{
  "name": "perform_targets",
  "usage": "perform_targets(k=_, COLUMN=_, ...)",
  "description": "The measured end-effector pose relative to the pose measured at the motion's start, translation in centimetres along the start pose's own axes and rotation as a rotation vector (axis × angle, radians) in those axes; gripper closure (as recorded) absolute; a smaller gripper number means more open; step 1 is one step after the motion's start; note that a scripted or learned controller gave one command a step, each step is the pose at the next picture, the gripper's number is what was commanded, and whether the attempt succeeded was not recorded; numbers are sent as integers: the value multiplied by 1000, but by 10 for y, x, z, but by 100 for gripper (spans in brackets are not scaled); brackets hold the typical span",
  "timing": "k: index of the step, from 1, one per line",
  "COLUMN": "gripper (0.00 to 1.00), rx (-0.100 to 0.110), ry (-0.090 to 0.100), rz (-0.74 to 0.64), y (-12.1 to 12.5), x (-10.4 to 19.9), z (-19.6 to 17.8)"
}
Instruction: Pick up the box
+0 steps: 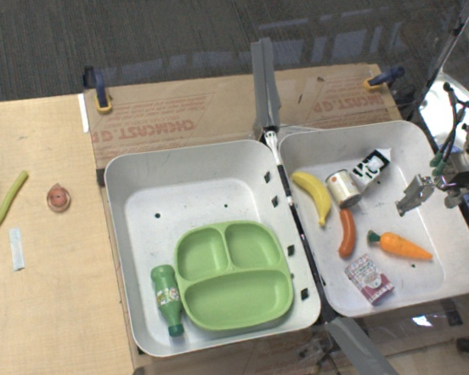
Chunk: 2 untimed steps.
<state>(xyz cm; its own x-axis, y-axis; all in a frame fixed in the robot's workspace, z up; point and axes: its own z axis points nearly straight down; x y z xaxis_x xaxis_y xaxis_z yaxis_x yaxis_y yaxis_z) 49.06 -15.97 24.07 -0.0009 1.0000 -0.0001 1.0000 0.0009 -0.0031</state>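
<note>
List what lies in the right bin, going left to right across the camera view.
Banana → sausage → silver can → box → black-and-white carton → carrot → gripper, near the bin's right side.

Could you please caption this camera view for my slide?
Gripper hovers over the right bin, apart from the box; green tray and bottle sit left.

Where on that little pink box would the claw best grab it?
Probably from straight above, across the narrower sides of the small pink box. It lies flat and slanted in the right bin, with bare floor around it; the carrot lies apart.
</note>
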Motion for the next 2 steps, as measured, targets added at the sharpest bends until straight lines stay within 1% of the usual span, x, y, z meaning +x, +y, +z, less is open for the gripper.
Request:
perform_targets(k=1, gripper=0, rx=0, ry=0, rz=27, y=-8, x=64, z=67)
perform_targets(k=2, gripper=0, rx=0, ry=1, rz=-282, y=-11, x=61, z=150)
